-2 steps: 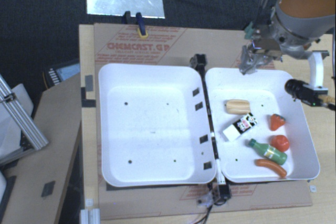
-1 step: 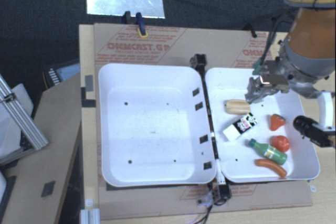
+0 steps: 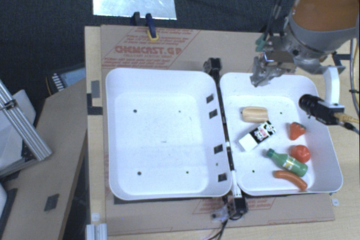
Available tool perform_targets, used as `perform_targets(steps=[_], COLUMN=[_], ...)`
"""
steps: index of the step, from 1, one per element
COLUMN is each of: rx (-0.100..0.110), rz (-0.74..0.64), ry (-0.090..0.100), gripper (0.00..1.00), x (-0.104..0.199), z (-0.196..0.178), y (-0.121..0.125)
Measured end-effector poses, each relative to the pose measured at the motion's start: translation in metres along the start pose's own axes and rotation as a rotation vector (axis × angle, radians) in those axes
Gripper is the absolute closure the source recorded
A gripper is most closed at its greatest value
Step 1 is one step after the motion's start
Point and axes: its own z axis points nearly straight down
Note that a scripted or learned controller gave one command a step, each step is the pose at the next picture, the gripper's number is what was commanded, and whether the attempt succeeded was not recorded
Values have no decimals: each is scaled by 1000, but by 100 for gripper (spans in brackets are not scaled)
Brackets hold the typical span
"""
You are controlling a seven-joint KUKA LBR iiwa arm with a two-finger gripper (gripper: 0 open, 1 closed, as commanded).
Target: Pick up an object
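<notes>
the gripper (image 3: 262,79), apparently narrow and holding nothing, hovers above the bread roll (image 3: 254,114); descending off-centre could nudge it aside.

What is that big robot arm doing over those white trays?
The robot arm is trying to pick something up. Its hand hangs over the back edge of the right tray and holds nothing yet. In that tray lie a bread roll, a small black-and-white box, a strawberry, a tomato, a green bottle and a sausage. All sit untouched.
</notes>
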Motion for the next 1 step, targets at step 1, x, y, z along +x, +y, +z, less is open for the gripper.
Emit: perform_targets(steps=[1], rx=[-5], rz=[-5], ry=[3], gripper=[100], x=[62], z=[-87], y=[11])
